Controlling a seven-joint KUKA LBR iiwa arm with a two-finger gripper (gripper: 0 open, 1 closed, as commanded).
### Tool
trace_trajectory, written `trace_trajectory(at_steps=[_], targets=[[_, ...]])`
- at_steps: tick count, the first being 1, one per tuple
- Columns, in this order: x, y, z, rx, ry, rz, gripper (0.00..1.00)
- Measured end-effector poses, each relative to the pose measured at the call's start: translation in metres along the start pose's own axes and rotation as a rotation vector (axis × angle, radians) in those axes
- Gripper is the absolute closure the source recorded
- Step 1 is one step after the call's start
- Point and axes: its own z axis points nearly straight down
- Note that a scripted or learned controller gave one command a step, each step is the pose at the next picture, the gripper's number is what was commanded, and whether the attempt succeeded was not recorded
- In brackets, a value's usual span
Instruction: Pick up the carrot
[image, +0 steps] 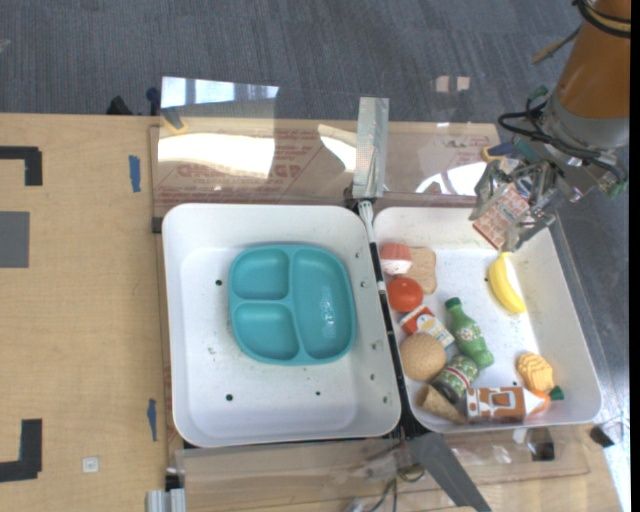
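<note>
Carrot (536, 373) in right bin's near corner, well apart from gripper (518, 205), grip state unclear

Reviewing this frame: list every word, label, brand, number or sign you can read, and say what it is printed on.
No text here can be read for certain.
Red printing on the clear back panel: blurred.
Label on the green bottle: too small.
Label on the orange carton: too small.
Red-and-white packet: too small.
Printed card by the gripper: blurred.
</note>
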Motion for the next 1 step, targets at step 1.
trace_trajectory(at_steps=[1], targets=[[0.0687,-0.0365,0.1320,-0.004,0.005,-0.248,1.00]])
